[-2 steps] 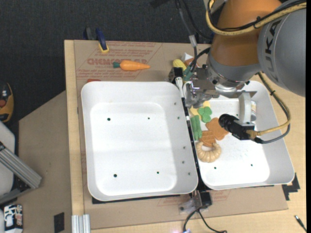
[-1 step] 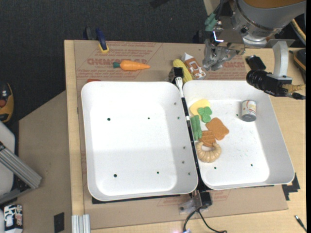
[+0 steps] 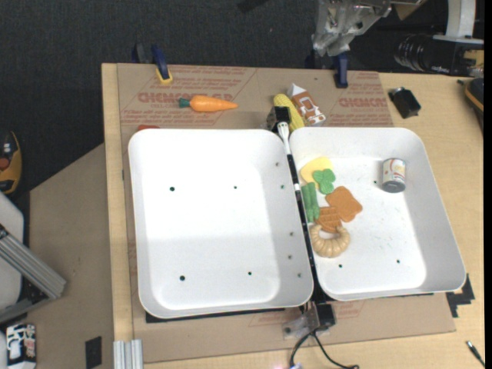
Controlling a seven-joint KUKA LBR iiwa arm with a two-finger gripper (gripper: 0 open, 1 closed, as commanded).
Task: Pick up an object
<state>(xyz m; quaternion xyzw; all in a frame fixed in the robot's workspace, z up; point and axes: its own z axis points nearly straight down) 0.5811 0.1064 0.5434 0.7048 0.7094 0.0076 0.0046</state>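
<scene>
Robot lab, clamped cardboard (image 3: 231, 91), white bins (image 3: 215, 283)

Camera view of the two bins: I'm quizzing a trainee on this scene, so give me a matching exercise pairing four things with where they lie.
Things:
1. carrot
2. can
3. ring-shaped pastry
4. tool

Places:
A. right bin, near its far right side
B. on the board behind the left bin
C. above the bench's far edge
D. right bin, near its left wall

Pairs: 1-B, 2-A, 3-D, 4-C
</scene>
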